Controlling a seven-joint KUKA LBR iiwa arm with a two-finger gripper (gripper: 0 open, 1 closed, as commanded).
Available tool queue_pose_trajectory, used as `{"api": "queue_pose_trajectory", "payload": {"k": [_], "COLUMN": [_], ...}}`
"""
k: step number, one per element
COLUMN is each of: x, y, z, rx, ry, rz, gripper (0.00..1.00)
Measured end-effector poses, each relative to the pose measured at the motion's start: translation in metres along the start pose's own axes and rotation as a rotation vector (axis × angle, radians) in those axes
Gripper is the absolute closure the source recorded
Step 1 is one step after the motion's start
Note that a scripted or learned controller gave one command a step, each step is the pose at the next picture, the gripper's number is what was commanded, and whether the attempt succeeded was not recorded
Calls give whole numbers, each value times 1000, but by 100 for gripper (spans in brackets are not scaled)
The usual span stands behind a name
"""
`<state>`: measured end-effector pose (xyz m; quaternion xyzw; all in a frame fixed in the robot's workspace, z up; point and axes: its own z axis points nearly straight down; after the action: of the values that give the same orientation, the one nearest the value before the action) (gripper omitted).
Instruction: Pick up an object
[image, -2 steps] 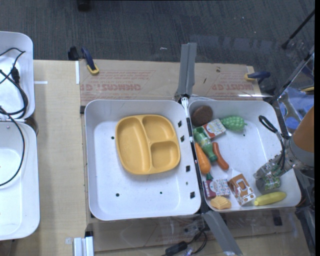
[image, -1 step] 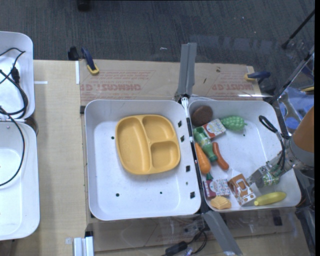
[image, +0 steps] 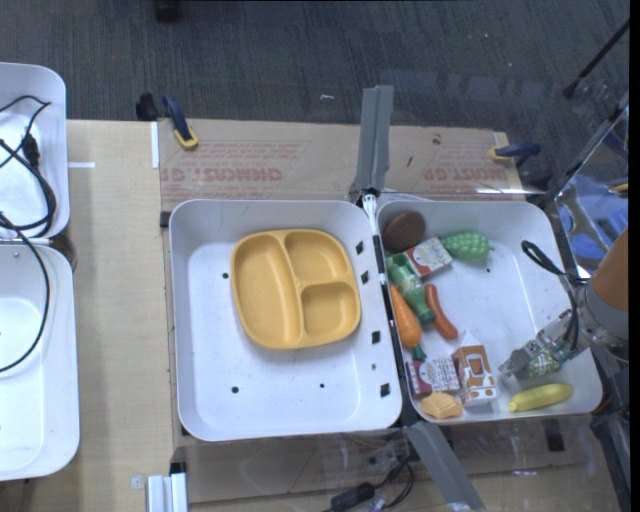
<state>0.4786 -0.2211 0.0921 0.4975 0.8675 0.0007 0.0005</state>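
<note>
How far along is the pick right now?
Done: the gripper is down inside the right bin, just above the yellow banana. In hand: nothing visibly between its fingers. Left: close on an item and lift it; banana, carrot and the other toys lie on the bin floor.

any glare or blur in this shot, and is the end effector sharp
Camera view: even, soft light; mild glare on the left bin floor; yellow tray crisp with faint shadow; end effector at the right bin looks smeared and hard to read.
</note>
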Motion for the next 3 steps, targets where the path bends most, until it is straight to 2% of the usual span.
{"api": "queue_pose_trajectory", "payload": {"k": [1,2,3], "x": [2,1,7], "y": [4,3,5], "z": [-10,-10,-82], "rx": [-6,-6,0], "ry": [2,2,-2], "rz": [0,0,-301], "gripper": [100,0,0]}}
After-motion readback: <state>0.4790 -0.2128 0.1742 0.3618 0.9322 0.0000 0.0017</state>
